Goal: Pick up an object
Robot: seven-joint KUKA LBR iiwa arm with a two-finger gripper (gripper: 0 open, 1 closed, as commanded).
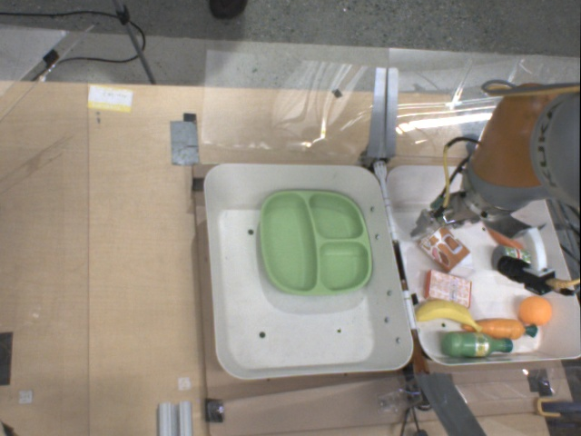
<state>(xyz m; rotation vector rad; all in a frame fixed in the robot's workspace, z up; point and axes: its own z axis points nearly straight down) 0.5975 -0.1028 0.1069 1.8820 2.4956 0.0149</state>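
My gripper point(434, 220) hangs low over the upper left part of the right bin point(408, 198), under the grey arm with its orange band point(513, 143). Just below and right of it lies a small brown and white carton point(445, 249), tilted; whether the gripper touches it is unclear. Further forward in the same bin lie a pink patterned packet point(448, 288), a banana point(443, 313), a carrot point(505, 328), a green bottle point(472, 344) and an orange point(536, 311).
The left bin point(236, 334) bears a green divided plate point(315, 242) in its upper middle. A raised divider point(396, 262) runs between the two bins. Bare wooden bench point(91, 262) stretches to the left.
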